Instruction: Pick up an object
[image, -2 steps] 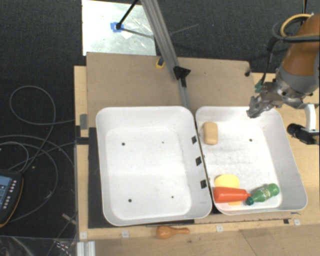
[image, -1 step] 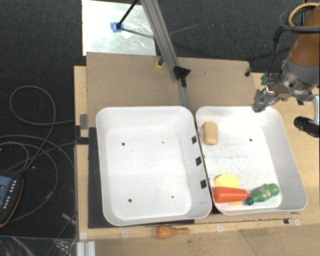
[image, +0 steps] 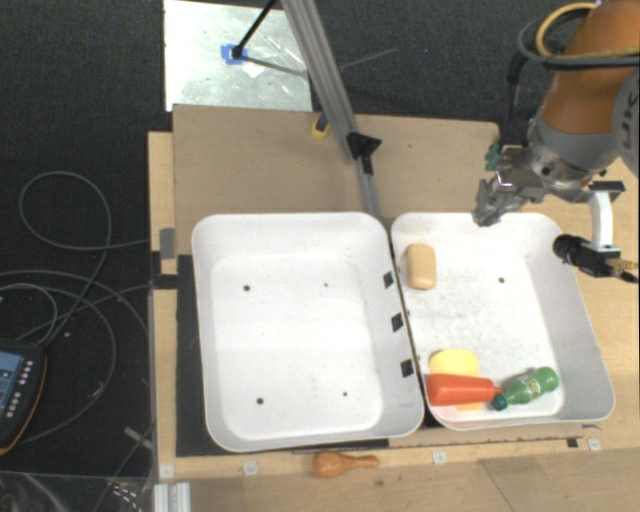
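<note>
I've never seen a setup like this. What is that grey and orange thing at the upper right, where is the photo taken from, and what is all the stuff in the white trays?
That is a robot arm, and the dark part at its tip is its gripper, a two-finger hand. The one camera sits above the bench and looks down at a slant.

Two shallow white bins lie side by side: the left bin and the right bin. In the right bin are a tan bread-like piece near the divider, and at the front a yellow object, an orange carrot-like toy and a small green bottle. A small wooden piece lies on the bench in front of the bins.

The gripper hangs over the right bin's far edge with nothing visibly between its fingers.
</note>
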